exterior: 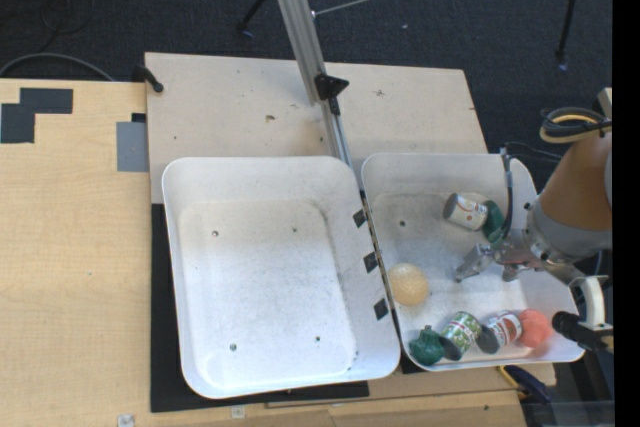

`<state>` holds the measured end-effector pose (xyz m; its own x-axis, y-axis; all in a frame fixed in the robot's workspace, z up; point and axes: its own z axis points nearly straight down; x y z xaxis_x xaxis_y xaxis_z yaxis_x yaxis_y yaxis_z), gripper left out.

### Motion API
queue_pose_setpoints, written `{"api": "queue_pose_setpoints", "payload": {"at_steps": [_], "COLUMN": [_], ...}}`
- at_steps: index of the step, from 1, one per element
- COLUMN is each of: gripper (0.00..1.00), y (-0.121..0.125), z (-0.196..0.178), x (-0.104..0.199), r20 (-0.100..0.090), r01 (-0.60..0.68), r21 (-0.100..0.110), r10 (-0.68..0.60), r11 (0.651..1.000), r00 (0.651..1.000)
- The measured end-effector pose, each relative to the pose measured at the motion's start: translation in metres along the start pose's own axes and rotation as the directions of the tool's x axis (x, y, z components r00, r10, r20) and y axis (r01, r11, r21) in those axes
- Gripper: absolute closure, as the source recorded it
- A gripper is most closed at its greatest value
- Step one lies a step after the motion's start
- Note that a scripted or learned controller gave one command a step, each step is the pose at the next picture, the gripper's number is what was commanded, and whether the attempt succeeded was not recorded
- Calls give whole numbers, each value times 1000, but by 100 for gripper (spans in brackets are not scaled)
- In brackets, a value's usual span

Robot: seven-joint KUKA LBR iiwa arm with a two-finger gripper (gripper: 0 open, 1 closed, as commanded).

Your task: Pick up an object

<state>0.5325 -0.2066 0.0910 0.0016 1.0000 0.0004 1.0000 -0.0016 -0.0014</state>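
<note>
In the right bin [420,177] my gripper [487,272] hangs low over the bin floor, open, with nothing between its fingers. Just behind it lies a small tan-and-white can [463,210] on its side, with a green object [493,218] touching it. A tan ball [408,285] rests to the gripper's left near the bin wall. Along the front edge lie a dark green object [429,347], a green-labelled can [461,329], a red-labelled can [500,330] and a pink-red ball [535,328].
The left bin [262,275] sits beside the right one, with black clips [369,261] along their shared wall. A slanted aluminium bar [300,25] rises behind the bins. The arm's orange band [580,180] overhangs the right bin's right rim.
</note>
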Motion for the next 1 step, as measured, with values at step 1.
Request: {"api": "queue_pose_setpoints", "payload": {"at_steps": [1], "gripper": [100], "y": [0], "z": [-11], "x": [-1], "r20": [-1], "r01": [-5], "r21": [0], "r10": [5], "r11": [1000], "r00": [1000]}}
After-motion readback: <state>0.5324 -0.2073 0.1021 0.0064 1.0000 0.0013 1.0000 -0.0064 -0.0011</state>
